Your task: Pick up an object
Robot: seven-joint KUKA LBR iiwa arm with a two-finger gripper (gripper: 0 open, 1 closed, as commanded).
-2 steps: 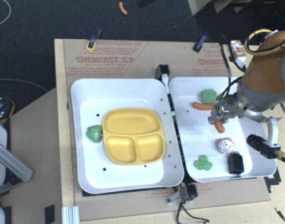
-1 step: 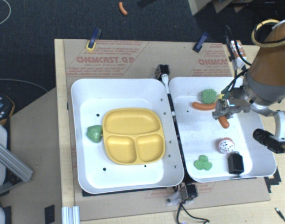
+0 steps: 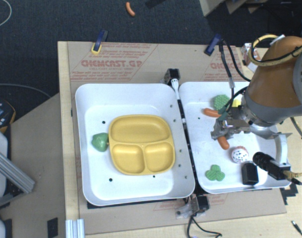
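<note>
Just below my pincer [image 3: 225, 131], an orange carrot-like piece [image 3: 223, 143] is lying in the right bin [image 3: 200, 157]. I cannot tell how wide I am gaping; I am judging that centring squarely over it matters most.

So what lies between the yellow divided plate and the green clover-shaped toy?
In the camera view, the raised adjoining bin rims between yellow divided plastic plate and green clover-shaped toy.

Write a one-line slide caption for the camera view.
Arm's pincer low in the right bin among small toy foods, above an orange piece; yellow divided plate in the left bin.
</note>
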